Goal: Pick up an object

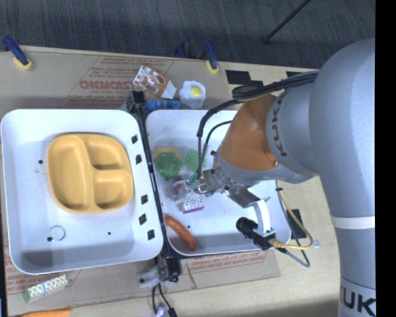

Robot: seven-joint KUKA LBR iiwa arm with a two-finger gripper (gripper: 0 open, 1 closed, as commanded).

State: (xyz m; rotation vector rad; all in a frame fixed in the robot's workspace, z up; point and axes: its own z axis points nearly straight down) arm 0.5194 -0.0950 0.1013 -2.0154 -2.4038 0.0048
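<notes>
My gripper [199, 182] reaches down into the right bin [218, 243] from the right, under the orange band and the grey wrist. Its tip sits right over a small pink and white packet [189, 199] near the bin's middle. A green leafy item [166, 164] lies just left of the tip, and another green piece [193, 158] lies behind it. An orange sausage [181, 234] rests against the bin's front left wall. The arm hides the right half of the bin.
The left bin [20, 243] holds a yellow divided tray [90, 172]. Behind the bins lie a snack packet [148, 79], a blue item [162, 104] and a yellow and white object [193, 92]. A wrapped sweet [46, 287] lies at the bench's front left.
</notes>
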